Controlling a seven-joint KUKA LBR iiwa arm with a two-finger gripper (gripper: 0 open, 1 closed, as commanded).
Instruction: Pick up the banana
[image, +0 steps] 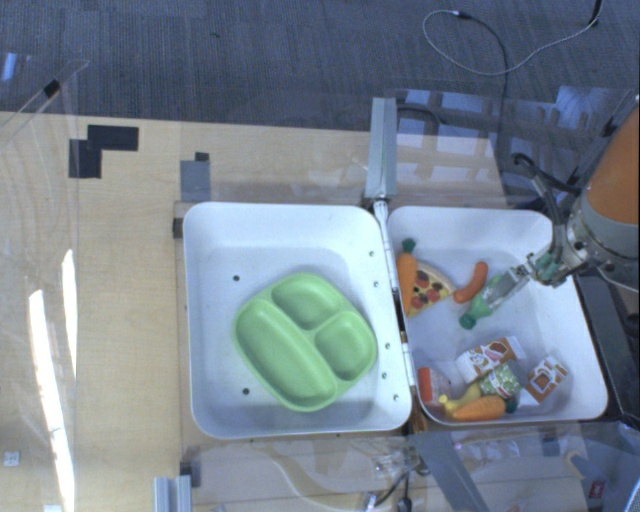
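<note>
Yellow shows in just one spot: a small sliver of what I take to be the banana (458, 403), lying low in the right bin (575, 300) near its front wall, tucked among an orange carrot (482, 409), a red piece (426, 382) and a couple of printed cartons (490, 358). It is half buried, so its full outline is hard to make out. The gripper (549, 266) sits well apart from it, up at the right bin's far right side, close to a green bottle (490, 297) that lies tilted beside a small sausage (471, 282). Whether the jaws are spread or closed cannot be told from this angle, and nothing can be seen between them. The left bin (210, 300) carries a green divided plate (304, 340), and the wooden worktop (100, 330) around both bins is bare. Judging by this, the pick has hardly begun: the arm has yet to travel across to the front corner, line up over the banana, descend, close and lift.
</note>
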